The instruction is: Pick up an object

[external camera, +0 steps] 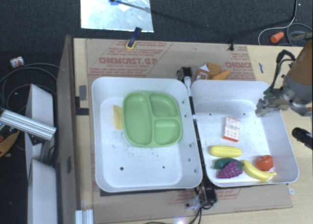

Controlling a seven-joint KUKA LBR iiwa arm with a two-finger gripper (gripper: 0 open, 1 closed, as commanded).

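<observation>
Five toys [241,161] lie apart from hand [268,104].

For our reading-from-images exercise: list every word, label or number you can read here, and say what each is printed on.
"CHEMCAST GP": red print on the brown board behind the left bin.
The same red print behind the right bin is partly hidden.
Small red and white packet in the right bin: print too small to read.

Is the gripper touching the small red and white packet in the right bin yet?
Apart. The camera view shows the gripper at the right bin's upper right edge, with bare white floor between it and the packet.
</observation>
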